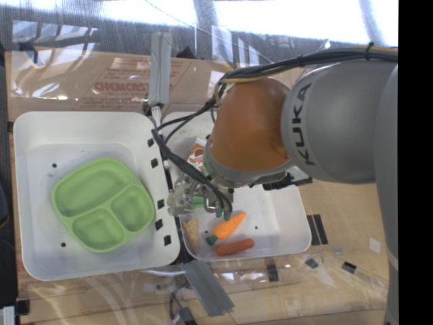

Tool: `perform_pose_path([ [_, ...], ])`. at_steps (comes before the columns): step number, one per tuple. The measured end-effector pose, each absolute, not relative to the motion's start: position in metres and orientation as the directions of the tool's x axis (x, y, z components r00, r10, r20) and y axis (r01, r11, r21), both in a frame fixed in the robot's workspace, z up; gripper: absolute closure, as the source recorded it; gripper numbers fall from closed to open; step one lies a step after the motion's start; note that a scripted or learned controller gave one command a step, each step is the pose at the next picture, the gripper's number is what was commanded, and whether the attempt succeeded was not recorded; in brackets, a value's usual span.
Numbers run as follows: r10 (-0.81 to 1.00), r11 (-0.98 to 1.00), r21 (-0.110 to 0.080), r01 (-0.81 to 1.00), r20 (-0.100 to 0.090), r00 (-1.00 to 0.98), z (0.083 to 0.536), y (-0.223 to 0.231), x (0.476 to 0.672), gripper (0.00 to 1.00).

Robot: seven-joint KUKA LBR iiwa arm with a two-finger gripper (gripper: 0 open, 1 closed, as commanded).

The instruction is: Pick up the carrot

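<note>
Orange and tapered, the carrot (230, 225) lies in the right bin (292, 230), near that bin's front wall, with its green stub pointing toward the lower left. Just below it, almost touching, rests a reddish sausage-shaped piece (235, 247), lying roughly level with the bin's front edge. To the left of both, against the bin's left wall, sits a pale tan piece (191, 233) that looks like bread (its outline is soft, so I would not swear to it).

Over the right bin hangs the grey arm (345, 124), its orange band (250, 127) bulking large above the wrist and hiding much of the bin floor. The gripper (203, 202) sits low at the bin's left side, just up and to the left of the carrot, close beside it but with nothing visibly between its fingers. Cables and metal parts crowd that spot, and I cannot tell whether the claw is spread or closed.

In the left bin (40, 147) a light green divided plate (103, 204) lies flat, with three compartments. A small packet with red print (197, 153) peeks out at the back of the right bin, partly under the arm.
</note>
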State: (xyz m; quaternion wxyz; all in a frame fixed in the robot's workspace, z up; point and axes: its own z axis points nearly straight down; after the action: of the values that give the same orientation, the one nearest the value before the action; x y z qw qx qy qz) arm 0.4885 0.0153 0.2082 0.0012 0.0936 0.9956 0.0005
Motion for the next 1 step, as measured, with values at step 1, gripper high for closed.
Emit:
perform_pose_path([
  [1, -0.087, 0.996, -0.001, -0.087, -0.009, -0.996, 0.3394, 0.0206, 0.4782, 1.00],
])
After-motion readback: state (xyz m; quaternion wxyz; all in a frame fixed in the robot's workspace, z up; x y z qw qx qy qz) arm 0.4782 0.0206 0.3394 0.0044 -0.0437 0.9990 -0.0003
